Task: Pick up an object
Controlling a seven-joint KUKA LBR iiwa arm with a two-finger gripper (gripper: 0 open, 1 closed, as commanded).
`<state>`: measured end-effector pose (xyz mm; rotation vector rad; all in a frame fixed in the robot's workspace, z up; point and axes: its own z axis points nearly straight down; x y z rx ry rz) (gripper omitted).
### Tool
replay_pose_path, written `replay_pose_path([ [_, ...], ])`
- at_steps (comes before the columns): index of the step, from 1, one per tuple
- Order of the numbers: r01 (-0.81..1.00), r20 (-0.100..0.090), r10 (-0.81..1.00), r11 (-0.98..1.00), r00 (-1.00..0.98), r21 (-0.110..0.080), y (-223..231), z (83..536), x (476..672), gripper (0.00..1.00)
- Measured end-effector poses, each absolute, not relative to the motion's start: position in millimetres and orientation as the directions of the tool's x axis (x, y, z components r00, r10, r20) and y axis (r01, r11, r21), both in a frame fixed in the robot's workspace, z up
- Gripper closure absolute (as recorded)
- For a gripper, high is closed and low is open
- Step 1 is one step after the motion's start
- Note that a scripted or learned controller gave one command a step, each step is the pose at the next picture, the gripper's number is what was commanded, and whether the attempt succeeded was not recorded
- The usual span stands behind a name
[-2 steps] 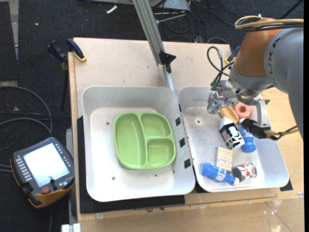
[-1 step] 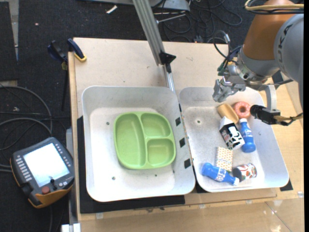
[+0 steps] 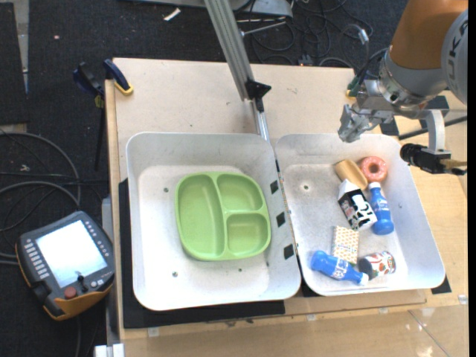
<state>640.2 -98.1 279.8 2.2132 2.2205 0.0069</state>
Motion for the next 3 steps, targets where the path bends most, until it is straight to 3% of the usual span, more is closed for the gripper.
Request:
replay_pose_path([
  [3,1.000,0.000,1.000,0.007,-0.007,-0.002,62.6,254.0,644.9,1.00],
])
